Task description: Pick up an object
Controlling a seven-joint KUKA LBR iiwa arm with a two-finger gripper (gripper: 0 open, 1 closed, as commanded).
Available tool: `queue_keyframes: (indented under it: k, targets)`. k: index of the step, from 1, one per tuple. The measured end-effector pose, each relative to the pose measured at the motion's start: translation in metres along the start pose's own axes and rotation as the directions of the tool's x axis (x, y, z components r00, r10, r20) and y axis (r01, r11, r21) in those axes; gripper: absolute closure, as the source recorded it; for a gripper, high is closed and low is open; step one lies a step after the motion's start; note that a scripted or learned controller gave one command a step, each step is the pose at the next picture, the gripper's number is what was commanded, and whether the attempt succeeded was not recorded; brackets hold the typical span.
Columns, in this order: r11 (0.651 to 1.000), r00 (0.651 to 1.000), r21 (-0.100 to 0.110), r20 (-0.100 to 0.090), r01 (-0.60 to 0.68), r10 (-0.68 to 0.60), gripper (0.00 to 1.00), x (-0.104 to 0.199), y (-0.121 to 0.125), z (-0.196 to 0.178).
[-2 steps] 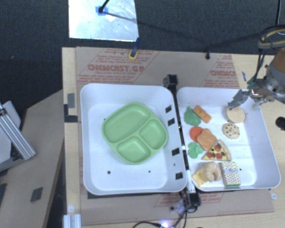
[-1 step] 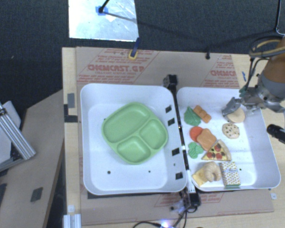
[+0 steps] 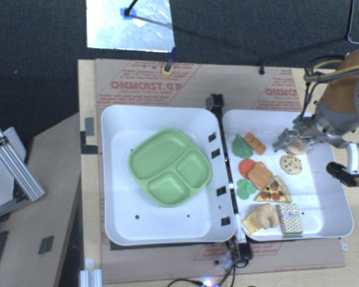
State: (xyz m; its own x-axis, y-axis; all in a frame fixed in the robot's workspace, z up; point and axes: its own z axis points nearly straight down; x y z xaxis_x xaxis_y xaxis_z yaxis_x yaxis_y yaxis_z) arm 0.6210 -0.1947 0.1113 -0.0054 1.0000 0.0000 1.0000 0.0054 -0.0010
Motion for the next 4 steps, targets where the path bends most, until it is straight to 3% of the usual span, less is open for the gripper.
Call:
queue_keyframes:
  k: [1, 2, 4]
  targets:
    - [1.000, 1.000, -0.001, 0.000, 0.001, -0.001, 0.00, 0.001, 0.001, 0.028]
    - [1.000, 1.000, -0.007, 0.002, 0.003, -0.003, 1.00, 0.000, 0.002, 0.015]
    - [1.000, 1.000, -0.010, 0.002, 0.001, -0.001, 1.00, 0.005, 0.004, -0.109]
